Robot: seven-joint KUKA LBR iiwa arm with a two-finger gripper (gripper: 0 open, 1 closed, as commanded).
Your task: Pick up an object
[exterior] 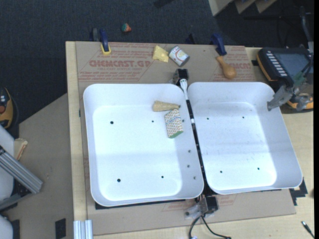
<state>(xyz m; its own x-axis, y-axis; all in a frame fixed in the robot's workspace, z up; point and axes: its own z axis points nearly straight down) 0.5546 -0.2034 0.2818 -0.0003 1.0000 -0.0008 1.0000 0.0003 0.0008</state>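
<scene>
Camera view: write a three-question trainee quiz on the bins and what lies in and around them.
1. True or false: the patterned packet lies in the right bin.
2. What lies just above the packet in the picture? A) a tan piece B) a blue clamp C) a cable
3. Fill in: the yellow piece and the small box lie on the ____, outside both bins.

Key
1. False. It lies in the left bin, near the upper right corner.
2. A, the tan piece.
3. board
</scene>
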